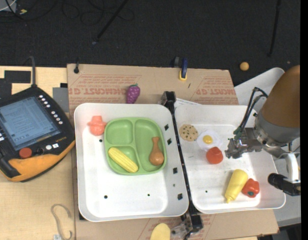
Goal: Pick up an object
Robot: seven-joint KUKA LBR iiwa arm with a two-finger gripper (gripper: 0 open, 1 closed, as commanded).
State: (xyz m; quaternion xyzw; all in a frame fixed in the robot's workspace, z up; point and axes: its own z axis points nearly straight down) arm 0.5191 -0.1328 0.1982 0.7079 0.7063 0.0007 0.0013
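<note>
Landmark: green three-compartment plastic plate (pixel 115 134), lying in the left shallow white bin (pixel 124 199).

On the plate: yellow toy corn cob (pixel 123 160) in the large near-left compartment, lying at a slant; brown toy drumstick (pixel 156 151) in the right compartment, narrow end pointing away from the camera.

Just left of the plate, in the same bin: pink toy piece (pixel 96 125), shape unclear.

Beyond the plate, outside the bin on the brown cardboard sheet (pixel 209 86): purple toy grape bunch (pixel 132 93).

Right of the plate, in the right shallow white bin (pixel 209 194): tan round toy cookie (pixel 188 132) nearest the divider; white toy fried egg with yellow yolk (pixel 208 139) beside it; red round toy tomato (pixel 214 155) just below the egg; further right and nearer the camera, yellow toy squash-shaped piece (pixel 235 183) with a red toy pepper (pixel 251 188) touching its right side.

Gripper (pixel 234 148): dark metal two-finger unit on the grey arm, well right of the plate, low over the right bin, just right of the red tomato. Finger opening and contents: cannot tell.

Far left of the plate, off the bins: black and orange control pendant (pixel 26 129).
</note>
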